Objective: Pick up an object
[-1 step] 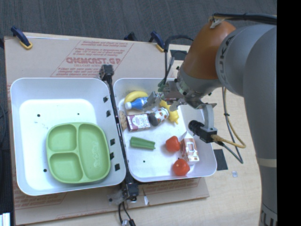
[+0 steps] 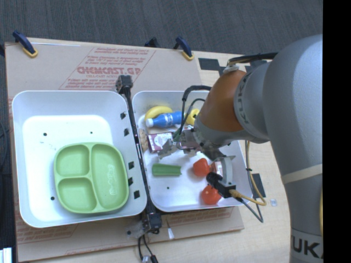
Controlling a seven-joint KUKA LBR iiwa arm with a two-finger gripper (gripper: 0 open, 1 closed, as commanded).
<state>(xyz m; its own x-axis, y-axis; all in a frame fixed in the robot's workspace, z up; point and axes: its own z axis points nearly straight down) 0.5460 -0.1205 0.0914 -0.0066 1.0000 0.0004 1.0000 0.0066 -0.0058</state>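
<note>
My gripper [image 2: 184, 141] hangs low in the right bin [image 2: 174, 195] beside the silver packet [image 2: 159, 142], where the pickable clutter lies, though I cannot tell whether it is open.

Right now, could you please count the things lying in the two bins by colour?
Green: 2, plate and stick
Yellow: 2, banana and lump partly behind the arm
Red: 2, upper piece and lower piece
Blue: 1, bottle
Silver-brown: 1, packet
Total: 8
</note>
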